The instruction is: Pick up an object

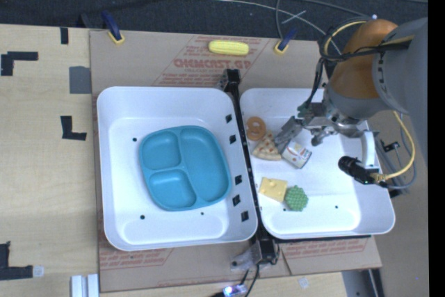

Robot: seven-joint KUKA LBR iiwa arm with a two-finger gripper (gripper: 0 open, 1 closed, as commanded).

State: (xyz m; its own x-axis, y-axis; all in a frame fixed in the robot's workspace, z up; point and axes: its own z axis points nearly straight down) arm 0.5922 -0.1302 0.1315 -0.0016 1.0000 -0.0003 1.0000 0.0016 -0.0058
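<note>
In the camera view, two white bins are being seen from above on a cardboard sheet. The left bin [118, 149] is holding a blue tray [185, 167] with three compartments, lying flat.

The right bin [348, 209] is holding the loose things. A small can [297, 154] is lying on its side near the middle of that bin, its long axis running from upper left to lower right, with one pale end turned toward the lower right. A ring [256, 127] is lying to its upper left, and a pizza slice [266, 149] is lying just beside the can on its left. A yellow cheese block [272, 188] and a green, knobbly thing [296, 198] are lying touching each other further toward the near wall.

The gripper [300, 134] is being held low over the can, reached in from the right by the grey arm with its orange band [358, 73]. The fingers are being held apart: one dark finger [286, 135] is slanting down to the can's upper-left end, seemingly touching it, while the other is standing to the right. Nothing is being clamped between them.

A yellow banana [228, 47] is lying on the cardboard beyond the bins.
</note>
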